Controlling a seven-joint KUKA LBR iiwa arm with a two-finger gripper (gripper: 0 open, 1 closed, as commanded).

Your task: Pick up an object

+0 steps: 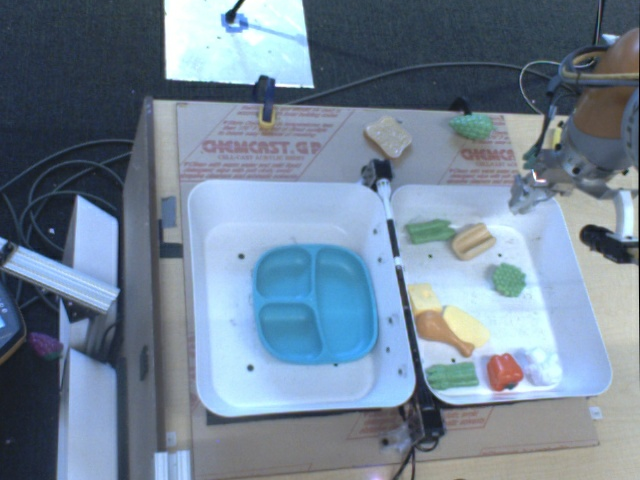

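My gripper (526, 194) hangs over the far right corner of the right bin (578, 298), above its rim and holding nothing that I can see. In that bin lie a green pea pod (430, 231), a hot dog bun (472, 240) and a green broccoli piece (508, 279). Closer to the front are a yellow cheese wedge (423, 297), a chicken drumstick (443, 330), a yellow slice (467, 324), a green piece (452, 375), a red pepper (504, 370) and a small white item (543, 366). The bun is the nearest to the gripper, down and to its left.
The left bin (220, 268) holds a blue divided plate (314, 302). On the cardboard behind the bins lie a bread slice (388, 137) and a green toy (472, 125). A yellow clamp (266, 108) stands at the back. Cables run along the bench's left side.
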